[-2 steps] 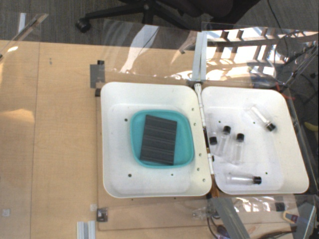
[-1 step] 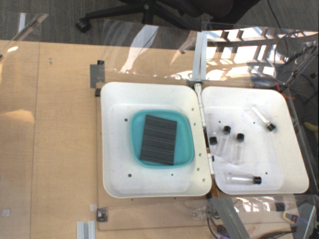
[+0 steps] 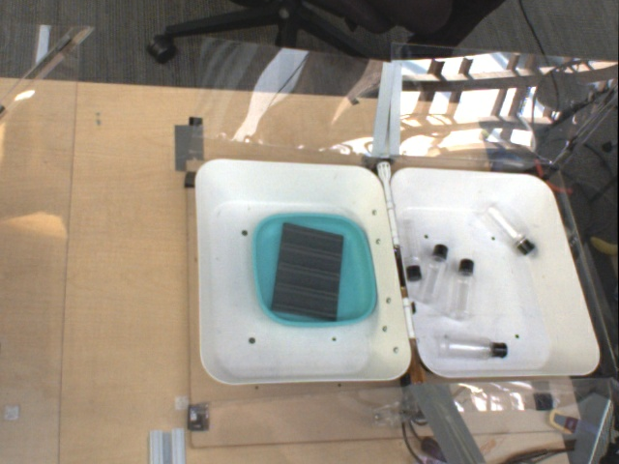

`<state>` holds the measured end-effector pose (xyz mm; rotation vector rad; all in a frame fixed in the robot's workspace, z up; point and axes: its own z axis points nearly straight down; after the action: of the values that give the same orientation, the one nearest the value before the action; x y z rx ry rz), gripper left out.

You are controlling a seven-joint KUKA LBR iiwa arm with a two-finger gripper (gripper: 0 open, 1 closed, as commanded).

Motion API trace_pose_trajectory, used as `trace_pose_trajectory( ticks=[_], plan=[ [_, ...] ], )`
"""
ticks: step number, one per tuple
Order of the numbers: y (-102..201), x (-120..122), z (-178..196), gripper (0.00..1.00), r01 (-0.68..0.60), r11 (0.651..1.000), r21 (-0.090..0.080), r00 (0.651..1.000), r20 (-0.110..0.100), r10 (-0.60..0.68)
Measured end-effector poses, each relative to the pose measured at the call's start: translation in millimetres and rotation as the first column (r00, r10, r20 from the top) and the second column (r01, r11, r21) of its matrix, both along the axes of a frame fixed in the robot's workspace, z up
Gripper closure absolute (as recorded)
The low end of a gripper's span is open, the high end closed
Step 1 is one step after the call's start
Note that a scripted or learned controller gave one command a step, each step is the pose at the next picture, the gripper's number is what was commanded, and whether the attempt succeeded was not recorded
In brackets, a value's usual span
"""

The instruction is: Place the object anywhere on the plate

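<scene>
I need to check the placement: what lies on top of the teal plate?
A dark grey ribbed rectangular block lies on the teal plate, covering its centre.

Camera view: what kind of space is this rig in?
Probably a lab or office workspace. A wooden bench bears two white bins, with clear panels around them. A wheeled office chair stands on grey carpet behind. Clear vials lie in the right bin.

A wooden bench [image 3: 97, 288] bears two white bins [image 3: 222, 346] side by side.
</scene>
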<state>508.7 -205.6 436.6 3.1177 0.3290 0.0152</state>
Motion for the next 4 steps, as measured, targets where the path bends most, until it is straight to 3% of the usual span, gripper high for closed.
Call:
trace_pose_trajectory(
  ticks=[4],
  plan=[
    [0.0,0.0,0.0,0.00,0.000,1.000,0.000,1.000,0.000,0.000]
  ],
)
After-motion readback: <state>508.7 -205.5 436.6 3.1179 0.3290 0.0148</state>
